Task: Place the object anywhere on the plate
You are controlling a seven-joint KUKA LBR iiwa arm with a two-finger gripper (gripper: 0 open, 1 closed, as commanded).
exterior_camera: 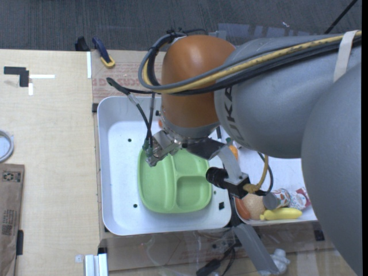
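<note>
So nothing is seen on the green plate yet. Objects like a yellow banana are left well to the plate's right. The claw is hung over the plate's upper-left rim; its opening can't be told.

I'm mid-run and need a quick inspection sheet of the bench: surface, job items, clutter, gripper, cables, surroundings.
Surface: light wooden bench bearing two shallow white bins; left white bin, right white bin.
Job's things: light green divided plastic plate in the left bin, nothing seen on its visible part. Yellow banana-shaped toy, round peach-coloured toy and a red-and-white packet lie in the right bin.
Clutter: brown cardboard piece and a clear tape roll at the bench's left edge.
Gripper: gripper over the plate's upper left edge; jaw state cannot be told.
Cables: black and yellow hoses along the arm.
Surroundings: dark grey carpet floor; blue-and-yellow clamp.
</note>
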